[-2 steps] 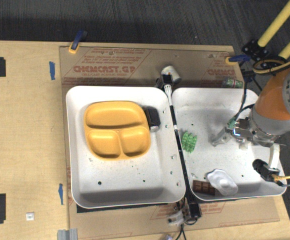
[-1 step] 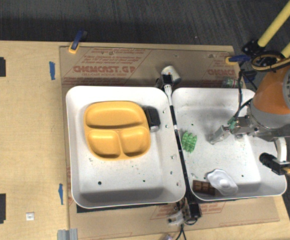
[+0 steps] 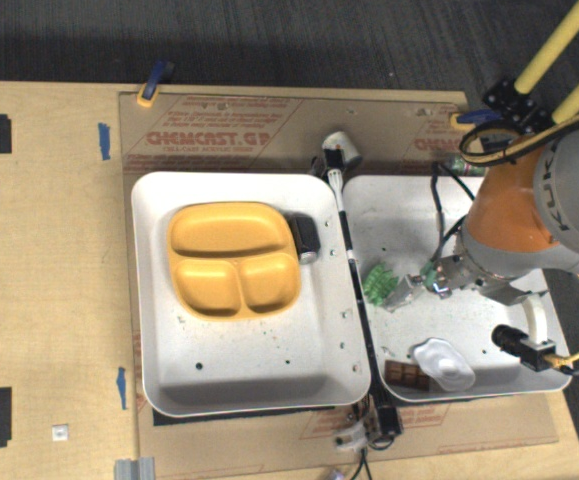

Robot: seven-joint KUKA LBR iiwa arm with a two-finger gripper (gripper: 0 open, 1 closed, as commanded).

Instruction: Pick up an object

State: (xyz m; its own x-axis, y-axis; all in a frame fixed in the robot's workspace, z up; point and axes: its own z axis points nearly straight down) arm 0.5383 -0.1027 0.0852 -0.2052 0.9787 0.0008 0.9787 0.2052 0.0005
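Claw (image 3: 406,290) of mine sits low inside the right bin (image 3: 409,218), near that bin's middle, with my grey arm and its orange band (image 3: 504,223) slanting in over the bin's far right part. I cannot tell from this angle whether the claw is apart, together or clamped on anything. A small green crumpled object (image 3: 378,284) lies on the right bin's floor toward its left wall, just beside the claw's tip; whether they touch I cannot tell. At the right bin's near edge rests a clear plastic piece (image 3: 444,363), and a brown bar (image 3: 405,373) lies just beside it, in the bin's near left corner. Against the right bin's left wall stands the left bin (image 3: 229,358), which holds a yellow three-part tray (image 3: 234,258). A small black object (image 3: 304,236) touches the tray's edge on the side facing the right bin.
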